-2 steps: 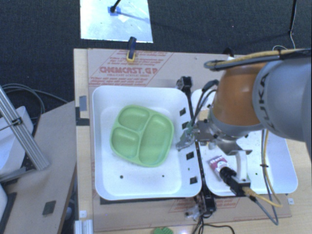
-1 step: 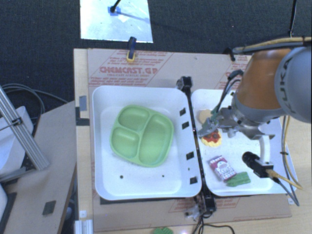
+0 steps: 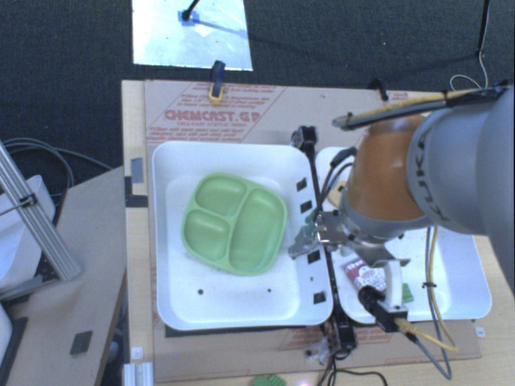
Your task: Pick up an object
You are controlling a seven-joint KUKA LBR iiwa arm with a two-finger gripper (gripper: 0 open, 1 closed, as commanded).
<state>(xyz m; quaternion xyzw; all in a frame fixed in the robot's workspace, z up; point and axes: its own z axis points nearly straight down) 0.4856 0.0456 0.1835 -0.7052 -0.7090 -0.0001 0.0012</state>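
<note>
The gripper (image 3: 310,240) sits low at the divider between the two bins, at the right edge of the left bin (image 3: 173,296) and under the bulk of the arm (image 3: 451,167). Its metal tip shows at the divider, but the arm's wrist covers most of it; whether it stands wide or narrow cannot be told, and nothing is seen held in it.

The nearest candidate for picking is the green plate (image 3: 235,223), a divided tray with three compartments lying flat in the left bin. It lies directly to the gripper's left in the view, its right rim just beside the gripper tip, apparently not touching. Its longer side runs roughly up and down the view, tilted slightly, so the rim presented to the gripper is a long edge.

A second candidate, a small packet with red and white print (image 3: 368,277), lies in the right bin (image 3: 475,296), on the gripper's other side and toward the lower edge of the view, partly under the wrist. A small green item (image 3: 407,293) lies just beyond it.

Judgement: the plate is the closer target; a short move left would bring the gripper over its rim.
</note>
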